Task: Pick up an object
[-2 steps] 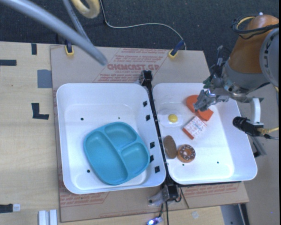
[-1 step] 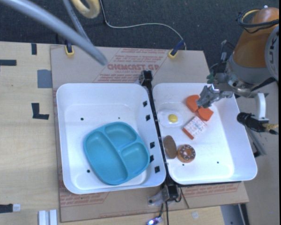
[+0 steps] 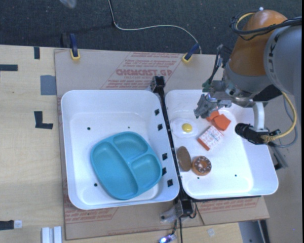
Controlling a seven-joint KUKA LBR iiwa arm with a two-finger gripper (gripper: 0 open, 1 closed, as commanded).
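In the right bin [image 3: 263,184], toward its far side: an orange block [image 3: 223,122], touching or just overlapping the far end of a red-and-white carton [image 3: 210,137] that lies tilted. Just left of the carton, a fried-egg toy [image 3: 184,128]. Nearer the front, close to the dividing wall, a brown oval piece [image 3: 184,158], and right beside it a frosted doughnut [image 3: 201,165].

Above the far part of this bin, just left of the orange block: the gripper [image 3: 204,108], dark grey, angled down and to the left. Nothing visibly clamped in it. Spread or closed: cannot tell from this slant. Behind it, the grey arm [image 3: 286,49] with its orange band [image 3: 253,39], reaching in from the right.

In the left bin [image 3: 78,110]: a blue divided plate [image 3: 125,164], lying toward the front right corner.
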